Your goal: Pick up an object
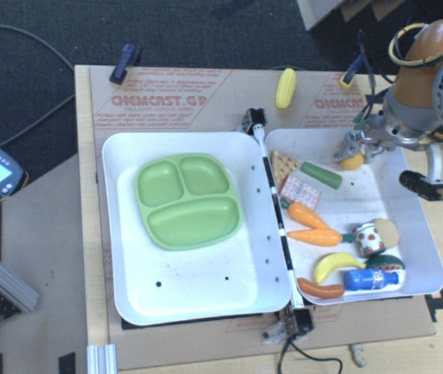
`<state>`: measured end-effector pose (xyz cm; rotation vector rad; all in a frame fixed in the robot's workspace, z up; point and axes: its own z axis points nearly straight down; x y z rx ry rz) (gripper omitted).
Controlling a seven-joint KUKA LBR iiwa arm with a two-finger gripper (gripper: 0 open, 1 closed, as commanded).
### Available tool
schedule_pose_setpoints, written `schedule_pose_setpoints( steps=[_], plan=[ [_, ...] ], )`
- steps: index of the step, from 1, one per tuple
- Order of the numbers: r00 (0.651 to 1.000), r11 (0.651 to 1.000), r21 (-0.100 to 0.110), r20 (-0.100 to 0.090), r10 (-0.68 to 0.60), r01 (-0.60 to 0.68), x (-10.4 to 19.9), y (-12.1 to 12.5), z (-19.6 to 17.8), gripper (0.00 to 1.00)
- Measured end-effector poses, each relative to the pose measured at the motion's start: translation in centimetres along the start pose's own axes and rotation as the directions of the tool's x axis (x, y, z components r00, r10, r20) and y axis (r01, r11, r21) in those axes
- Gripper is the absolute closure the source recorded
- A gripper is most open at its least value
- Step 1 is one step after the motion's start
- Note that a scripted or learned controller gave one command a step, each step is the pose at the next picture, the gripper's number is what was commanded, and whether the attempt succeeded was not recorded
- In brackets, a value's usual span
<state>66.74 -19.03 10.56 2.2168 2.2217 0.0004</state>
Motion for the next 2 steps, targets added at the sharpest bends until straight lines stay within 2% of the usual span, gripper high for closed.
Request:
schedule_pose_setpoints(
  steps=[1,2],
  plan=[
    [1.000,1.000,-0.001,-0.002,0.001,-0.001,8.9,0.0,-8.3,1.00],
    [1.000,1.000,0.004,-0.003,0.001,-0.001,12.8,-5.3,-8.0,1.00]
  ],
)
